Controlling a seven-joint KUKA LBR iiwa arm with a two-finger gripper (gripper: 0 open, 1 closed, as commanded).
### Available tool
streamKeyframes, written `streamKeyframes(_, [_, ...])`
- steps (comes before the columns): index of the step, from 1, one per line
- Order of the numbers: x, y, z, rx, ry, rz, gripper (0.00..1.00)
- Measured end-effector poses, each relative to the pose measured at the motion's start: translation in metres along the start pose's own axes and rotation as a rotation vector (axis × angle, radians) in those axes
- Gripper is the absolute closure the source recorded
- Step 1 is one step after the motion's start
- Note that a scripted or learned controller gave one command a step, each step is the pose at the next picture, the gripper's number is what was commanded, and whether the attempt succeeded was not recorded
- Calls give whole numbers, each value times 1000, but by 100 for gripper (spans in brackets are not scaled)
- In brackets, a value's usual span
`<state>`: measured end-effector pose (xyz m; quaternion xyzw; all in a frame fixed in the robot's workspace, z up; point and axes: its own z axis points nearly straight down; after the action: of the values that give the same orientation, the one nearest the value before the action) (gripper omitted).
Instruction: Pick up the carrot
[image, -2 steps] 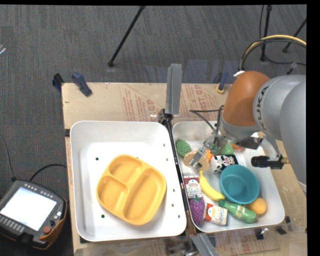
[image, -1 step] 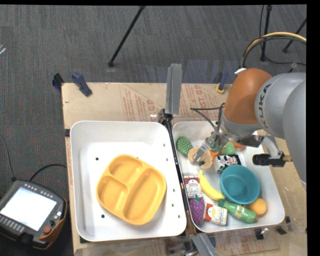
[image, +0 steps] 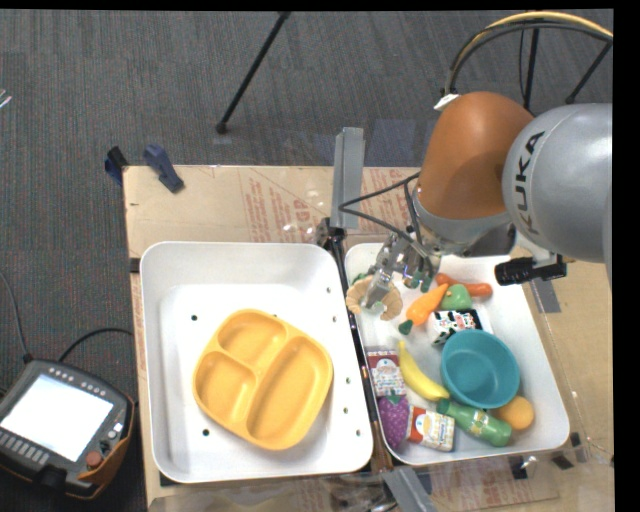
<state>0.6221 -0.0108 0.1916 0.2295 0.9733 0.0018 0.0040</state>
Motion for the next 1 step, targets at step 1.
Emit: streamKeyframes(1, [-29,-78,-47,5,-1,8,100])
